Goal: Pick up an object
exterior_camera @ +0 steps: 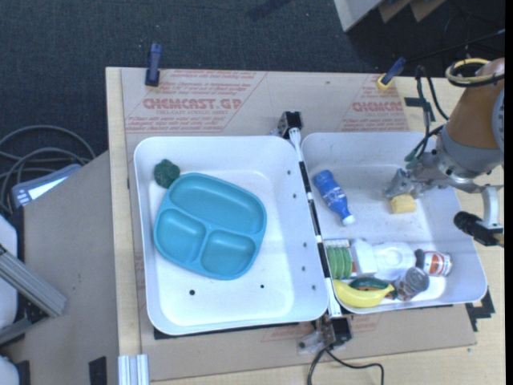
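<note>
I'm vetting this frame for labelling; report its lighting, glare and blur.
Camera view: light is soft and even, shadows faint; the white plastic bins look bright without hiding contents; the compartmented blue plastic tray is sharp; the grey two-finger gripper and the cluttered items beside the yellow banana look soft.

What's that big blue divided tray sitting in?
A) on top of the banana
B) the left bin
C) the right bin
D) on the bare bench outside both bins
B: the blue tray lies flat in the left bin, beside a small green ball; the banana is in the right bin.
</note>
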